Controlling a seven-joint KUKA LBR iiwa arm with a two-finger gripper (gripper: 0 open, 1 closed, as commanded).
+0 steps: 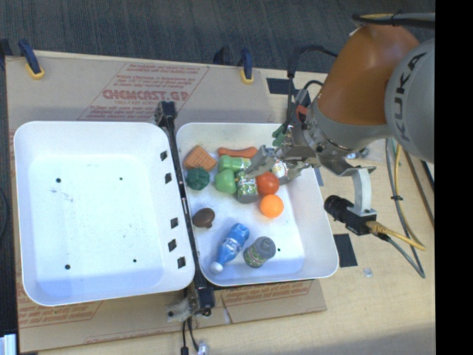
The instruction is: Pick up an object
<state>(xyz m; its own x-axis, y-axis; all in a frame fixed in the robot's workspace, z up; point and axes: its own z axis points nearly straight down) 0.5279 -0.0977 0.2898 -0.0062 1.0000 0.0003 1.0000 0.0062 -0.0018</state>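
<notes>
- Objects for picking are seen heaped in the right bin [314, 254], the landmark used below; the left bin [44, 272] is set beside it, the two touching along a black-clipped seam.
- KUKA arm [369, 80], grey with an orange band, is pictured reaching in over the right bin's far right rim, its wrist tilted down toward the pile.
- Gripper [267, 166] is shown lowered into the far half of the right bin, just above and right of the cluster; whether it is released or clenched cannot be told, and nothing is seen to be grasped.
- Blue bottle [230, 245] is laid near the right bin's near edge, its long axis slanted from near-left to far-right, well apart from the tool.
- Green block [246, 188] is found directly beneath the tool, toward the bin's middle; this is judged the nearest candidate, lying down and slightly left of the gripper.
- Grey-green can [259, 251] is set beside the bottle.
- Red ball [268, 183] is seen touching the green block, with the orange ball [271, 207] just nearer the bin's front.
- Orange wedge [199, 158] is placed by the bin's left wall.
- Brown lump [203, 217] is left alone nearer the left wall.
</notes>
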